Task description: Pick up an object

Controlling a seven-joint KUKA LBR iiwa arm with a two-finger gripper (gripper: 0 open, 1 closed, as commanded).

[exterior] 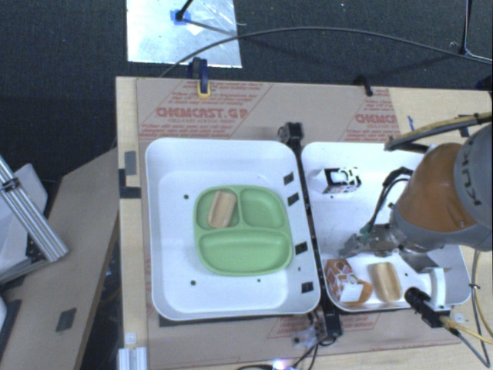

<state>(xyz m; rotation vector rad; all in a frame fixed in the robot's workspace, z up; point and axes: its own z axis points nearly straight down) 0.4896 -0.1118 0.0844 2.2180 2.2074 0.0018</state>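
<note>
My gripper (359, 243) hangs low in the right bin (327, 206), at the end of the grey arm with the orange band (435, 195). Just below it lie a brown pretzel-like item with a white tag (344, 278) and a tan bread piece (386, 281), side by side near the bin's front edge. A small black-and-white object (340, 178) lies toward the bin's back. In the left bin (173, 206) a green divided plate (243, 249) holds a tan bun piece (222, 207) in its upper left compartment.
A black divider with clips (302, 206) runs between the two bins. The arm's body covers the right bin's right half. Cables (431, 314) trail near the front right corner. A metal frame (27, 214) stands at the far left, off the bench.
</note>
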